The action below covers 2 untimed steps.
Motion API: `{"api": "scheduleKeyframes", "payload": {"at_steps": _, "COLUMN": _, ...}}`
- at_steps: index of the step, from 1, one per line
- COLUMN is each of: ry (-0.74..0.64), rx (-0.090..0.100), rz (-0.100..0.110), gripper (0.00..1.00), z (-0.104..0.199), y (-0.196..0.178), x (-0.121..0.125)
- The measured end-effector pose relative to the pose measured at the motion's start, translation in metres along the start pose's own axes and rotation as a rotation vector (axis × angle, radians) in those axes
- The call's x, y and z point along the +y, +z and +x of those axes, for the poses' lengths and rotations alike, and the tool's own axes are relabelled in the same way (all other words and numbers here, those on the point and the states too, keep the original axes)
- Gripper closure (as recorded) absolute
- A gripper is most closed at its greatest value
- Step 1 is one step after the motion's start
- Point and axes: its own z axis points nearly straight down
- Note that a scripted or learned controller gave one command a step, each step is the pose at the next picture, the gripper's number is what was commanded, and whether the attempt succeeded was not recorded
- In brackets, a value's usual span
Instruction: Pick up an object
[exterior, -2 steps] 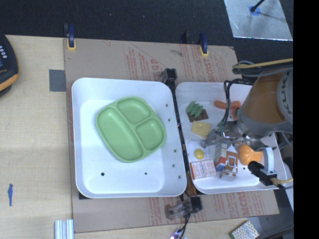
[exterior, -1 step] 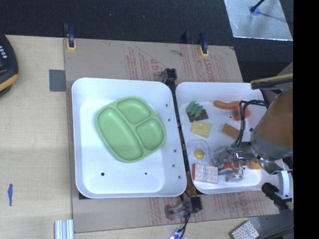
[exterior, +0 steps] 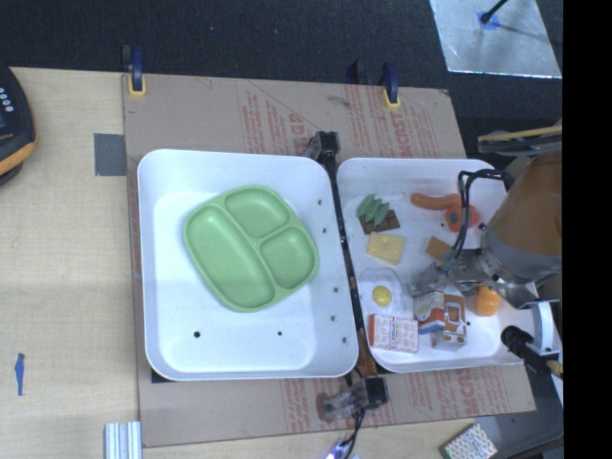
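Fingers: the gripper (exterior: 442, 283) was low in the right bin (exterior: 411, 360), in its right half; its metal parts blurred into the clutter there, so whether the fingers were apart or together could not be told, nor whether anything sat between them.
Arm: grey with an orange-brown body (exterior: 529, 220), it came in from the right over the bin's right wall, a black cable (exterior: 462, 216) looping along it.
Nearest things: a small red, white and brown box (exterior: 449, 319) lay just below the gripper; an orange ball (exterior: 488, 301) lay just to its right, close to the arm.
Carton: a flat red-and-white carton (exterior: 394, 333) lay near the bin's front wall, left of the small box.
Egg: a white piece with a yellow centre (exterior: 382, 293) lay left of the gripper.
Cheese: a pale yellow wedge (exterior: 386, 248) lay above the egg.
Greens: a dark green and brown piece (exterior: 377, 214) lay near the bin's back left corner.
Carrot: an orange carrot shape (exterior: 435, 200) lay near the back wall, with a brown block (exterior: 439, 249) below it.
Left bin: the left bin (exterior: 167, 342) held a light green plate (exterior: 251, 248) with three compartments, lying aslant in the middle.
Desk: both bins sat side by side on a cardboard sheet (exterior: 239, 113) on the desk (exterior: 57, 285).
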Motion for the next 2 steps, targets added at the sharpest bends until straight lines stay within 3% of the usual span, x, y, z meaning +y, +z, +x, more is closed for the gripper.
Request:
{"api": "scheduleKeyframes", "payload": {"at_steps": 1, "ry": 0.001, "rx": -0.001, "rz": -0.004, "gripper": 0.0, "z": -0.007, "y": -0.001, "x": 0.059}}
{"api": "scheduleKeyframes", "payload": {"at_steps": 2, "ry": 0.001, "rx": 0.0, "rz": 0.002, "gripper": 1.0, "z": -0.008, "y": -0.011, "x": 0.056}}
